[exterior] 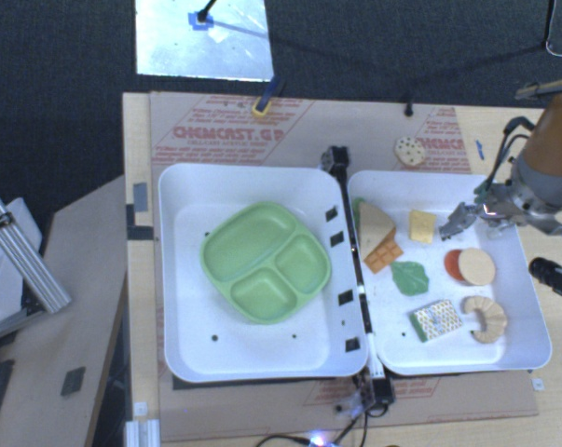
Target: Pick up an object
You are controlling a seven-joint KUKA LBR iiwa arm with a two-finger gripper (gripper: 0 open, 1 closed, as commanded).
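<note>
- Hovering over the right bin (532,343) near its far right rim: gripper (459,220), fingers too blurred to tell apart.
- Lying just below it: round orange-and-cream slice (470,266), apart from the yellow cube (421,225).
- Leaving open floor mid-bin.
- Sitting in the left bin (178,343): green divided plate (266,263).
- Carrying both bins: cardboard-lined bench (225,128).
</note>
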